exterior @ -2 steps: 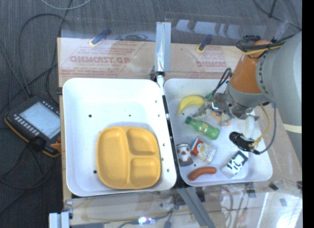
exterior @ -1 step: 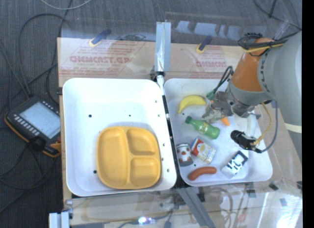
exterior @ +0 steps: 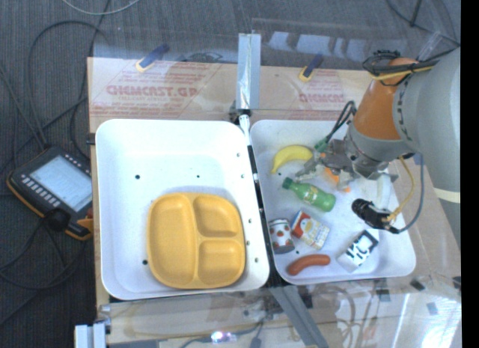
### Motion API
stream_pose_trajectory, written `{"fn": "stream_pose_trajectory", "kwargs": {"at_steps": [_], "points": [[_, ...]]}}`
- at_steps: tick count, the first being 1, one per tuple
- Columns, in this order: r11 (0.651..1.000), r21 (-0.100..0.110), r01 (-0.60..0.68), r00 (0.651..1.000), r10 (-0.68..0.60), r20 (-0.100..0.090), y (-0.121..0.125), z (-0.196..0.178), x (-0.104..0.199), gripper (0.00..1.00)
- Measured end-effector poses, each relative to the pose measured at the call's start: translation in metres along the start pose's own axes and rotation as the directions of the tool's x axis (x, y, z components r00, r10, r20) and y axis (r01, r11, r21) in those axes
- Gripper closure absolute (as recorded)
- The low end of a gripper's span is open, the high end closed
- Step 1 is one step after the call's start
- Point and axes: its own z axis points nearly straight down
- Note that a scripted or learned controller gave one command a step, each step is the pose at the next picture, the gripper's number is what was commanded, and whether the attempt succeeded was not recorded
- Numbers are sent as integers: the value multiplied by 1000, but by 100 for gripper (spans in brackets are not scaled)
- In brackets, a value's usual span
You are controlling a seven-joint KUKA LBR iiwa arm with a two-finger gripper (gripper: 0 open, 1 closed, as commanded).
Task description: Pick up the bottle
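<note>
We judge the pick not yet done: the green plastic bottle [exterior: 310, 194] lies in the right white bin [exterior: 404, 260], the two-finger gripper [exterior: 328, 165] hangs just above it, and we cannot tell how its jaws stand.

What the view hides or cuts off

The gripper [exterior: 329, 165] sits tangled among its own cables at three o'clock of the banana [exterior: 290, 156], its fingers too cluttered to read; an orange scrap [exterior: 343, 180] beneath it is mostly covered and unidentifiable; the arm [exterior: 426, 114] runs off the right edge; the small carton [exterior: 309, 228] carries print too small to read
</note>
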Motion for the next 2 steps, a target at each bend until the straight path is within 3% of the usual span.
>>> {"fn": "stream_pose_trajectory", "kwargs": {"at_steps": [1,2], "points": [[999,5,-40,999,40,-1,-22,-81,18,0],[986,-6,164,986,-164,1,-24,11,33,0]]}}
